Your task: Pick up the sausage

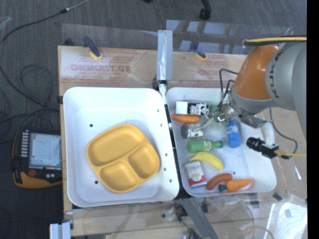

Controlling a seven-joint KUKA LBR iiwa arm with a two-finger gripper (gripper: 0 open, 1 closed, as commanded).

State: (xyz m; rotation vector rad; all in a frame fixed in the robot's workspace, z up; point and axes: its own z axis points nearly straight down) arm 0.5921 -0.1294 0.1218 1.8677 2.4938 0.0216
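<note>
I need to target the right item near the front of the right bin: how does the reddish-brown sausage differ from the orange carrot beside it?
The reddish-brown sausage is darker than the orange carrot. The sausage has rounded ends and an even thickness; the carrot tapers and has a green end. The sausage lies tilted, the carrot nearly level, to its right. Both are elongated and lie close together at the front edge of the right white bin.

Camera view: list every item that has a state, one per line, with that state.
Sausage: lying flat in right bin, untouched.
Banana: lying flat.
Green bottle: on its side.
Blue bottle: lying down.
Yellow tray: right way up in left bin.
Gripper: low over the right bin.
</note>
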